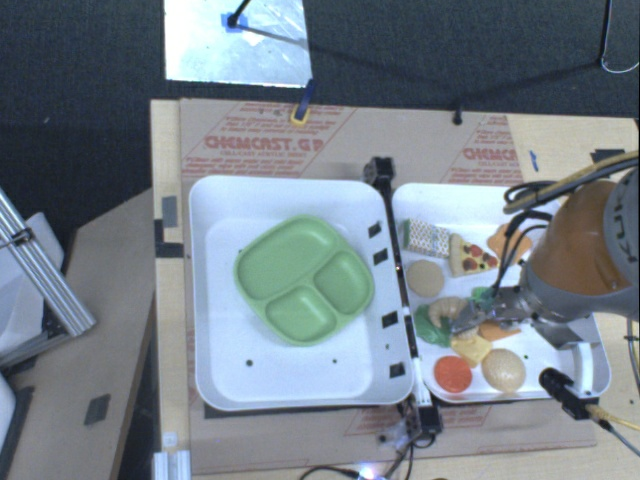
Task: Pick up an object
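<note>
The right bin holds several toy foods: a speckled block, a pizza slice, a beige round piece, a green leafy piece, a yellow chunk, a red disc and a pale bun-like piece. My gripper is low inside this bin, among the middle items, right beside the green piece and just above the yellow chunk. Its tips merge with the objects under them. The arm with its orange band covers the bin's right part.
The left bin holds a green divided plate lying tilted in its middle. A black divider with clips runs between the bins. An orange piece lies by the arm. Cables loop over the right bin's far edge.
</note>
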Controlling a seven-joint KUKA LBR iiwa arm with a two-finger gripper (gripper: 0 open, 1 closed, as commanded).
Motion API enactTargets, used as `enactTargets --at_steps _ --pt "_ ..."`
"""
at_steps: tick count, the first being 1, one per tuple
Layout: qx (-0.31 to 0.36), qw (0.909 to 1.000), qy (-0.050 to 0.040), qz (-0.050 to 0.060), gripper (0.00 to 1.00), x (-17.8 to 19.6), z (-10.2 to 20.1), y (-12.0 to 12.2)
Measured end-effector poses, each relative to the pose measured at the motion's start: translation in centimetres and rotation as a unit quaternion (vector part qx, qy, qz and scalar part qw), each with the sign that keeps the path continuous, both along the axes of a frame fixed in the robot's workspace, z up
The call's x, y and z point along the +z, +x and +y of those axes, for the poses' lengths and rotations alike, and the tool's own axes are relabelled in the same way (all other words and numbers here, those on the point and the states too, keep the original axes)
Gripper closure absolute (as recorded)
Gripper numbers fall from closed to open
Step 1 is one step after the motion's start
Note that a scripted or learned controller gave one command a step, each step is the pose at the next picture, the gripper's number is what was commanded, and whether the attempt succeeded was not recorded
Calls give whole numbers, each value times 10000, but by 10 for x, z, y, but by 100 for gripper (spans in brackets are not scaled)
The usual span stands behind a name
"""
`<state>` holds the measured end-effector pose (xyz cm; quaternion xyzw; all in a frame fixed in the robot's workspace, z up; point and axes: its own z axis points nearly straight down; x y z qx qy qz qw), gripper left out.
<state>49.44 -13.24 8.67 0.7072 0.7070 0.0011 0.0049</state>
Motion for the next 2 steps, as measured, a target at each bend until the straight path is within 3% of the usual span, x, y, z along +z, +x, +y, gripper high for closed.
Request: enactTargets --at_steps 1,2 --pt "-10 10000 -38 -65 100 14 -3 3" --pt "27 10000 23 17 100 71 6 0"
